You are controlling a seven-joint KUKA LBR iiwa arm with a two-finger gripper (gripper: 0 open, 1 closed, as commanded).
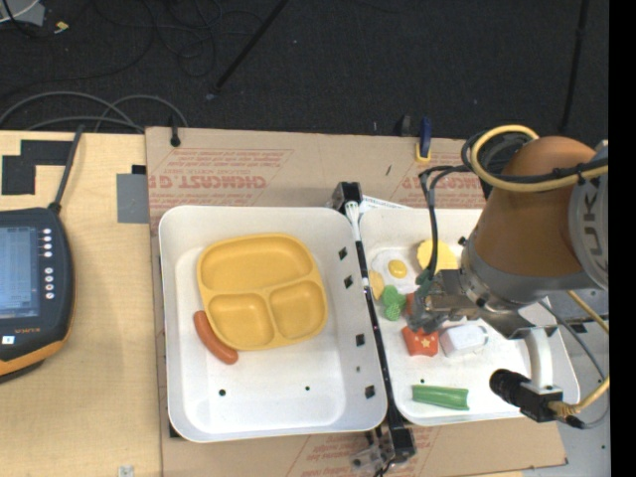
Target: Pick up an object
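Camera view: red toy block (421, 343) sits in right bin (556, 386), just below the gripper (429, 304), which is low over the clutter. Can't tell the grip state. Green piece (394, 304) and white block (464, 340) are close by. Looks like the approach/descend step; next move needs a clean close on one item, then lift.

Red "CHEMCAST GP" print (upside down, approx.) on cardboard sheet (260, 179).
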